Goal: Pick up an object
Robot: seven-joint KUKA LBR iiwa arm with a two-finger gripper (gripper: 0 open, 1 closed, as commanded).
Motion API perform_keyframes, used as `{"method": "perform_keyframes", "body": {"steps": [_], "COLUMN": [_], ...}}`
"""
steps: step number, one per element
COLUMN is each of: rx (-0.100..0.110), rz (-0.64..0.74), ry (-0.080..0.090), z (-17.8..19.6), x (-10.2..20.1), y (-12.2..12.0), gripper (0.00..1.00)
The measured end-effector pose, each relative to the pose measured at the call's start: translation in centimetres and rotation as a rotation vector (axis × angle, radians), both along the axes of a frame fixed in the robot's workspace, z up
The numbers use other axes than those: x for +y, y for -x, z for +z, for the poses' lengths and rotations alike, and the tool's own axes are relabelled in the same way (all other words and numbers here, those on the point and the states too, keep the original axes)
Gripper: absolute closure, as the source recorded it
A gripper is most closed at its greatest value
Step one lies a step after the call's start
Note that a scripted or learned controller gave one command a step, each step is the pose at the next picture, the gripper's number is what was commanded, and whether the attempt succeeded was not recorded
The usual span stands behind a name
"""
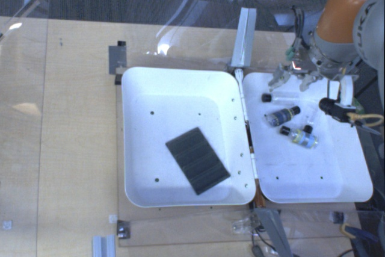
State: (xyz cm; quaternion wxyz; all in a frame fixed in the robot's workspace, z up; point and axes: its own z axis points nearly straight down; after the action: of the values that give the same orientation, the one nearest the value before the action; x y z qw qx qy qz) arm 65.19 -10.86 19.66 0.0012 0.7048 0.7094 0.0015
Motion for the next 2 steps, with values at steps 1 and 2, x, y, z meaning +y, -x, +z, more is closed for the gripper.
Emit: {"method": "perform_keyframes", "body": {"steps": [1, 2], "rx": [0.001, -0.003], "rz": [0.097, 0.227], "ry": [0.001, 0.002], "z": [-10.9, -10.3], "x": [-3.2, -5.2], "y": [1.0, 8.1], "gripper": [0.0, 0.0]}}
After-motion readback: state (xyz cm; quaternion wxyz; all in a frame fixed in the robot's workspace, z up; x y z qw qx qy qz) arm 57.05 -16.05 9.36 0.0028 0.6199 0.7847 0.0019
